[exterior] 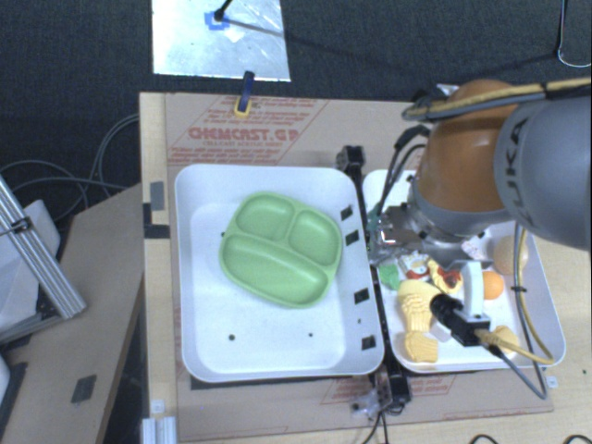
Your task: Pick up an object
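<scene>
Toward the near edge of the right bin (462,365), two yellow pieces (416,307) are seen lying one behind the other, and just beyond them a small cluster is made up of a green piece (388,272), a red piece (450,276) and an orange ball (495,287). The gripper (407,250) is lowered over this cluster at the bin's left side, under the grey and orange arm (481,165); whether it is open or closed cannot be told. In the left bin (268,340) a green divided plate (280,248) is laid flat near the middle, and beyond both bins a cardboard sheet (277,128) with red lettering and a shiny metal sheet (217,26) are set.
</scene>
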{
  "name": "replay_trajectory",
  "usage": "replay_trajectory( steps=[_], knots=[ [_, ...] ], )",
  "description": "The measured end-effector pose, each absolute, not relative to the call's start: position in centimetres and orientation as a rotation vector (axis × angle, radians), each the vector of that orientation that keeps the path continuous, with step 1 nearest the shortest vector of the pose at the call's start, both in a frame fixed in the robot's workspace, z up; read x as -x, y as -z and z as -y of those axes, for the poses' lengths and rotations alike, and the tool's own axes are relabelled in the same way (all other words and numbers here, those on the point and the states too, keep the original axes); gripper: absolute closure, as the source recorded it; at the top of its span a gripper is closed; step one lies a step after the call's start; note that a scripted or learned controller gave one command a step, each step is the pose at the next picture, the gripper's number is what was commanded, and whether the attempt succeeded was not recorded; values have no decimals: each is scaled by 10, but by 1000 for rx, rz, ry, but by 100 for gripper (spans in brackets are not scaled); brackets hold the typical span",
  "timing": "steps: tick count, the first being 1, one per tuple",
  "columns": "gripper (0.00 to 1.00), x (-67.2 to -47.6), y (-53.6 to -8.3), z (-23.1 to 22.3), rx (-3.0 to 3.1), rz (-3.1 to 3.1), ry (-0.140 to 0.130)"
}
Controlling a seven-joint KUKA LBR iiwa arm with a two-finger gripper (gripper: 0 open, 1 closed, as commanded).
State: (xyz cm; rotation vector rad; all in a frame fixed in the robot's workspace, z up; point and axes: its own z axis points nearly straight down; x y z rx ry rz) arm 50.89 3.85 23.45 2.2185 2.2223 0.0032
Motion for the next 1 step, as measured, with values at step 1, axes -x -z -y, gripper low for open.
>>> replay_trajectory(
  steps=[1],
  knots=[
    [100,-519,-227,-42,-2216,-2225,-2]
  ],
)
